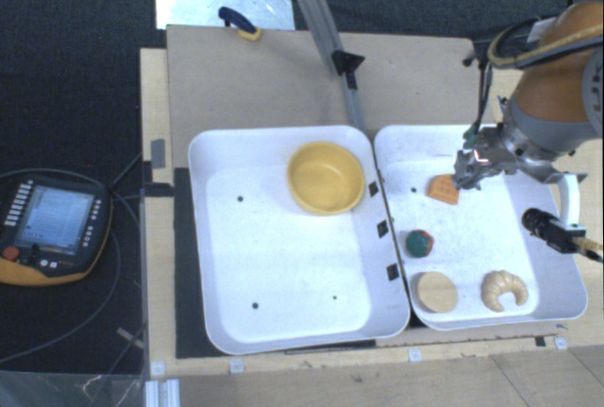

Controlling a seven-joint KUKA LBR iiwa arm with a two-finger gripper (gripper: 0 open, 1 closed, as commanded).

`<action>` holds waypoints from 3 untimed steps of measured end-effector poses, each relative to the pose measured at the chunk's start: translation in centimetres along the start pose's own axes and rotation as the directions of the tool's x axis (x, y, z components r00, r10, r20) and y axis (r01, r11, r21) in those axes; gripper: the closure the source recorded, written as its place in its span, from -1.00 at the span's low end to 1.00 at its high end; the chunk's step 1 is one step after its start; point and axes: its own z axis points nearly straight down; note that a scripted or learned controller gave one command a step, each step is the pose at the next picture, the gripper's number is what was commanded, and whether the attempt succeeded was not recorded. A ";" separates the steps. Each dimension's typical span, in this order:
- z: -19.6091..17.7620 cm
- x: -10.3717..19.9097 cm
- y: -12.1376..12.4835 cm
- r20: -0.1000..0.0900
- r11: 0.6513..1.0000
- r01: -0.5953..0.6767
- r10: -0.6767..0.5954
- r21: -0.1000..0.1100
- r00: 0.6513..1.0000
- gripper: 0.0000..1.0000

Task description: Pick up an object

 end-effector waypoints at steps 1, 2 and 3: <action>-4.7 0.0 0.1 0.000 1.000 -0.001 0.001 0.001 1.000 1.00; -4.4 5.6 2.5 -0.002 1.000 0.004 -0.004 0.005 1.000 1.00; -3.6 11.3 4.9 -0.001 1.000 0.004 -0.004 0.005 1.000 1.00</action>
